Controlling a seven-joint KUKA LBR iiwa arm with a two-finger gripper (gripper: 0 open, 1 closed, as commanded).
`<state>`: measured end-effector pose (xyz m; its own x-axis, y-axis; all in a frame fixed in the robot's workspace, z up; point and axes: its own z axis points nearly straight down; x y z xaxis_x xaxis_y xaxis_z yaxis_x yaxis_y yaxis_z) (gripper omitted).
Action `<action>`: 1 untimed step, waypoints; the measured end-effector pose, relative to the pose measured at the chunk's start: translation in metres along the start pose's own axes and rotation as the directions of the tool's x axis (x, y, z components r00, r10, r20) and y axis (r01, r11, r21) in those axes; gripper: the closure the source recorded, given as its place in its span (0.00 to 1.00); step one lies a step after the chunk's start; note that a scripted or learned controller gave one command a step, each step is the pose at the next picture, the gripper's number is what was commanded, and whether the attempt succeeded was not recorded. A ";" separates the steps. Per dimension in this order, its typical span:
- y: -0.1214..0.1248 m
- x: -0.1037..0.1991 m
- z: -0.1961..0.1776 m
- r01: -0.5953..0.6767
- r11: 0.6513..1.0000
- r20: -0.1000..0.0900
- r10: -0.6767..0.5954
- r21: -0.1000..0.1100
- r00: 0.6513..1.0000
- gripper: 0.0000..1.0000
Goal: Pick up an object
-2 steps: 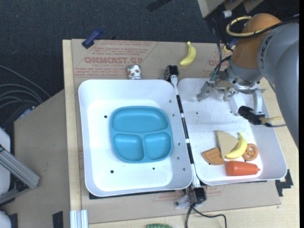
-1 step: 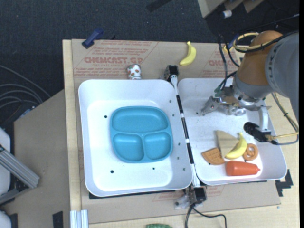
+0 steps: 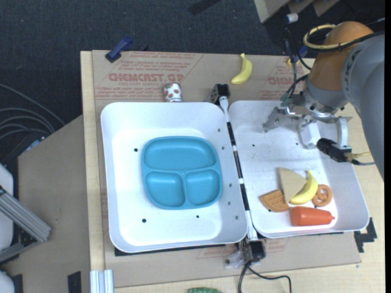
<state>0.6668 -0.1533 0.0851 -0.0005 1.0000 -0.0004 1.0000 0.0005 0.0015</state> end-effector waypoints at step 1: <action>0.001 0.000 -0.010 0.001 1.000 0.001 -0.001 -0.002 1.000 1.00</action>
